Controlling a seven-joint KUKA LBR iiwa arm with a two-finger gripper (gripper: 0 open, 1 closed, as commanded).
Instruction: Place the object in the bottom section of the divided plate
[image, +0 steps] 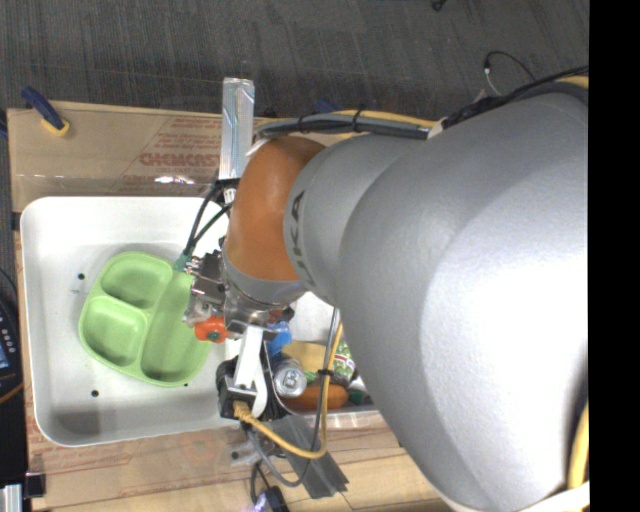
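A light green divided plate (130, 320) with three sections lies in the left white bin (50, 300). The grey arm with its orange band (262, 215) reaches in from the right and hangs over the plate's right rim. My gripper (205, 318) sits low at that rim, above the long right-hand section. A small orange-red piece (209, 330) shows at the gripper's tip; whether it is a held object or part of the tool is unclear. The arm hides the plate's right edge.
Under the arm, several items lie bunched in the right bin: a metal-capped bottle (290, 380), a yellow item (310, 355) and a brown-orange one (322, 397). Cables (275, 440) hang from the wrist over the front rim. A blue clip (45, 110) sits on the cardboard.
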